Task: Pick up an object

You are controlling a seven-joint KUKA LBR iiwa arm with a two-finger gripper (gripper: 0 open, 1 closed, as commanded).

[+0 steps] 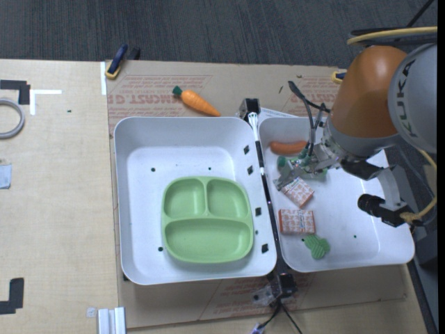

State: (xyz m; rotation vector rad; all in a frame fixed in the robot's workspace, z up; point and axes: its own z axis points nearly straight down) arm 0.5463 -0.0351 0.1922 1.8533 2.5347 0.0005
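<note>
My gripper (304,164) hangs low over the upper left part of the right bin (361,252), under the grey arm with its orange band. Just below its tip lie a small teal object (284,163), a grey piece (284,181) and a red-and-white packet (298,193). A second red-and-white packet (297,221) lies lower down, and a green toy (317,246) sits near the bin's front edge. An orange sausage-like toy (286,147) lies near the bin's back wall, left of the gripper. Nothing shows between the fingers.
The left bin (132,207) holds a green divided plate (207,219). A toy carrot (197,101) lies on the cardboard behind the bins, and a blue-and-yellow clip (116,60) sits at the cardboard's back left corner. A black clamp (249,108) joins the bins at the back.
</note>
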